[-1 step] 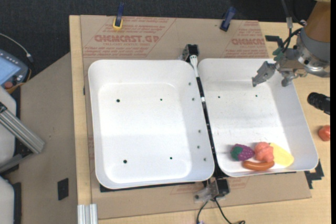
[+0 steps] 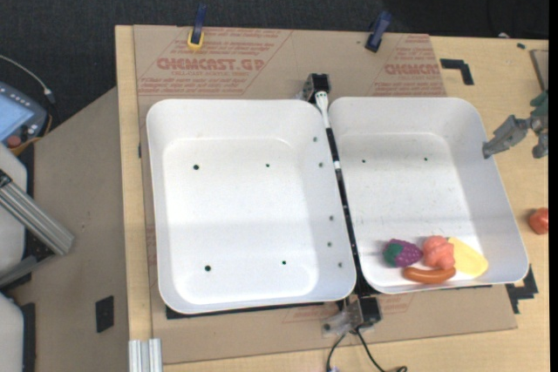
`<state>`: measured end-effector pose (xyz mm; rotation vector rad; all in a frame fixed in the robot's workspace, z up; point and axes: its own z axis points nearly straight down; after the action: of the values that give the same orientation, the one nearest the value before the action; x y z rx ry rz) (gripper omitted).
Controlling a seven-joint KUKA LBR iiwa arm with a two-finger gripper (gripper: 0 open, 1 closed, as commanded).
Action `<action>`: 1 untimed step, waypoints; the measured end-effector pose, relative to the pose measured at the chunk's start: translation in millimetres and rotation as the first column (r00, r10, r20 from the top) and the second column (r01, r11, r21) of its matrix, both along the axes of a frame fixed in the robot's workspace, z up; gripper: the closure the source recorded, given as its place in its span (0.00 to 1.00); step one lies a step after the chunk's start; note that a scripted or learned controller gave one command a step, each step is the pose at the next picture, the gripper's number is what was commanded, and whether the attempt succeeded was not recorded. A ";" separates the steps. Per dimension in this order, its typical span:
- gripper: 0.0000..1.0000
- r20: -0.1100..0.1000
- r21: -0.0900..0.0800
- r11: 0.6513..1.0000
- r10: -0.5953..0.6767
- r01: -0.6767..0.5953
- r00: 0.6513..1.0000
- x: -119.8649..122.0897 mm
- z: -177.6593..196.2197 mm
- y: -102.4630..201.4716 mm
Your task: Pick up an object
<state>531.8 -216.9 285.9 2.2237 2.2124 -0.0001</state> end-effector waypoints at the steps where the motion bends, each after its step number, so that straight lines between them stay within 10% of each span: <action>1: 0.00 -0.008 0.006 1.000 0.003 -0.003 1.000 -55.0 -13.9 28.7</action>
<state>476.7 -188.2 272.0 2.2272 2.2230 -0.0020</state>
